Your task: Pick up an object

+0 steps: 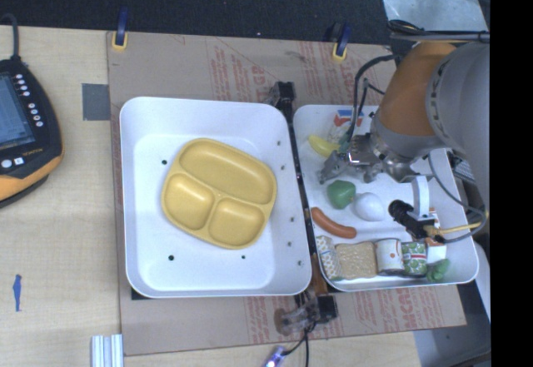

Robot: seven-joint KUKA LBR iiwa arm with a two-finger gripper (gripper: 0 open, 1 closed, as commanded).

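Hovering gripper (340, 162), finger state unclear, crowding green piece (340, 193), yellow piece (323, 145); risking nudging neighbours, missing grasp.

The right bin (466, 270) holds a jumble of small toy foods. A green pepper-like piece (340, 193) sits near the middle, with a white egg (369, 207) just beside it on the right. In front of them a reddish sausage (333, 225) lies slanted near the bin's left wall. Along the front wall rests a flat tan cracker-like slab (355, 260), then a small can (388, 256) on its side and a second can with a green label (414, 255), touching or nearly so. A green lump (439, 270) lies at the front right corner. A yellow piece (323, 144) lies toward the back left.
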